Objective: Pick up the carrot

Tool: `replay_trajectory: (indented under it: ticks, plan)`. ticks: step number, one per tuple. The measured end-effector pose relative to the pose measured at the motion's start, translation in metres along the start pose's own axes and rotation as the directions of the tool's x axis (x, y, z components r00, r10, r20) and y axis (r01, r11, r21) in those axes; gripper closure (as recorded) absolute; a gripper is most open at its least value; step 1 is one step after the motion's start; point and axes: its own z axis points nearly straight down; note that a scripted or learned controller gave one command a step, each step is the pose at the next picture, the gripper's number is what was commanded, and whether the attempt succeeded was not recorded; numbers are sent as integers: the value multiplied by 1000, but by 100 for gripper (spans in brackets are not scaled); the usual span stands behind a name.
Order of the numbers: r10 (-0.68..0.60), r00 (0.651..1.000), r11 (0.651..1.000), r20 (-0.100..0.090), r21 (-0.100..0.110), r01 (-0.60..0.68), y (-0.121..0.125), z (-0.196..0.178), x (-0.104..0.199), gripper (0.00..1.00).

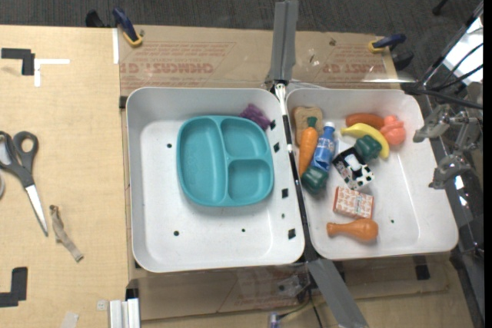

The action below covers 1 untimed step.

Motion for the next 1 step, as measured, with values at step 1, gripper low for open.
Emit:
replay_trajectory:
  ticks: [1]
  plan:
    - [-14,1000,1000,0,-1,14,81,151,-19,0]
